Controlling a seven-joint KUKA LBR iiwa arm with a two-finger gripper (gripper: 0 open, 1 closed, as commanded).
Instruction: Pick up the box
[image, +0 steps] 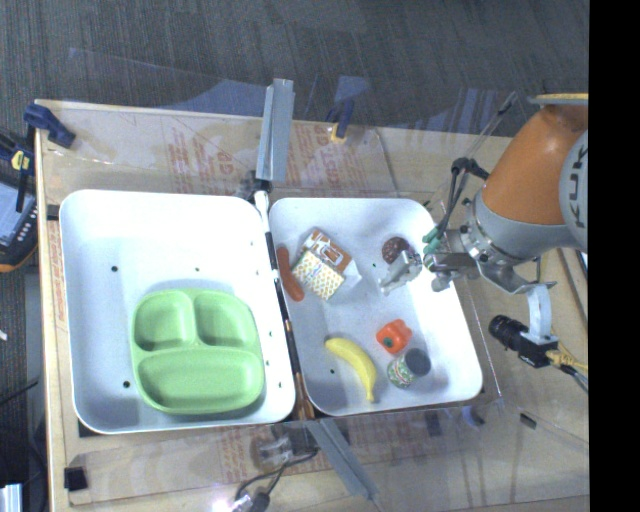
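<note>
You see the box (323, 267) lying tilted in the upper left part of the right bin (455, 325), just beside a hot dog (289, 275) that lies along the bin's left wall. The gripper (398, 272) hangs over the upper right part of the same bin, apart from the box and next to a brown round item (395, 247); you cannot tell its state. A banana (355, 366) lies lower down, and a green tray (197, 351) sits in the left bin (90, 225).
</note>
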